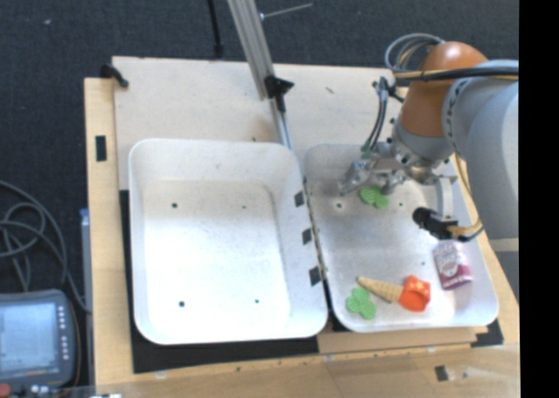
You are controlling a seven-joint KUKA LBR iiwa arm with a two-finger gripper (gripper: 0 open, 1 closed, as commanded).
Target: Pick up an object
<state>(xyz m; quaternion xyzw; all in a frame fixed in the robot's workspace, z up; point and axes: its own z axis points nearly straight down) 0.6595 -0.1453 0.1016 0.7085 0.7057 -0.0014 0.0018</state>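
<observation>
Reaching stage, nothing lifted yet. Gripper [374,180] down low in the right bin [349,161], just at a small green toy [376,198] near the far wall (whether touching, unclear). Claw state: cannot tell. Next: close squarely on the toy, then rise. Arm [476,139] bent in from the right, wrist pointing down.

A: Where does the gripper [374,180] sit?
B: Low in the right bin [349,222], right over a green piece [376,198].
A: And nearer the front?
B: A tan cone [376,287], an orange block [415,293], a pink packet [452,265].
</observation>
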